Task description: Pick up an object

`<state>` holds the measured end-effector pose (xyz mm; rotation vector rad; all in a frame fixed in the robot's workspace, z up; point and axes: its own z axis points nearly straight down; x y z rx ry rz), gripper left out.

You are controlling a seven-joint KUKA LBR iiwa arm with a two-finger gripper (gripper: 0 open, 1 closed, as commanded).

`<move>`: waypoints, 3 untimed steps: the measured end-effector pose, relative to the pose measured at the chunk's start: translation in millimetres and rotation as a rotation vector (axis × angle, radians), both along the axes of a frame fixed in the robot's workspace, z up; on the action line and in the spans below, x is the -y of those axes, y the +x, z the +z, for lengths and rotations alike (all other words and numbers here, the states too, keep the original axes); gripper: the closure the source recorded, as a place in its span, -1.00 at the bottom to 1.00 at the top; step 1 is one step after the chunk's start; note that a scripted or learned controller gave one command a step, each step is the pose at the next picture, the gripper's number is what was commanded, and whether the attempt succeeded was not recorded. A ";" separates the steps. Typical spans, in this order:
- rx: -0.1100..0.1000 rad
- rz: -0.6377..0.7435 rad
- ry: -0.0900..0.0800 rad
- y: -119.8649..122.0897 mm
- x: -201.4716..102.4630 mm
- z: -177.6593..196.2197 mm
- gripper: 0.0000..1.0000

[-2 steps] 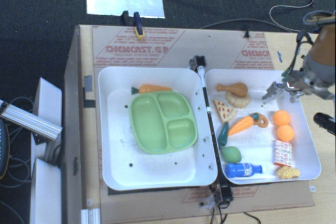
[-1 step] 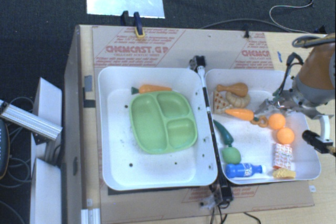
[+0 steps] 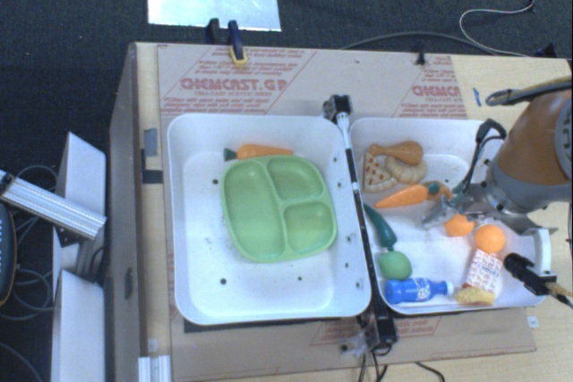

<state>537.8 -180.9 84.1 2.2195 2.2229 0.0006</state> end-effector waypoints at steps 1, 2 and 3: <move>0.005 0.001 -0.002 1.8 0.7 12.1 1.00; 0.005 0.002 -0.001 2.4 -30.3 108.6 1.00; 0.002 0.004 0.001 -18.5 -117.5 127.6 1.00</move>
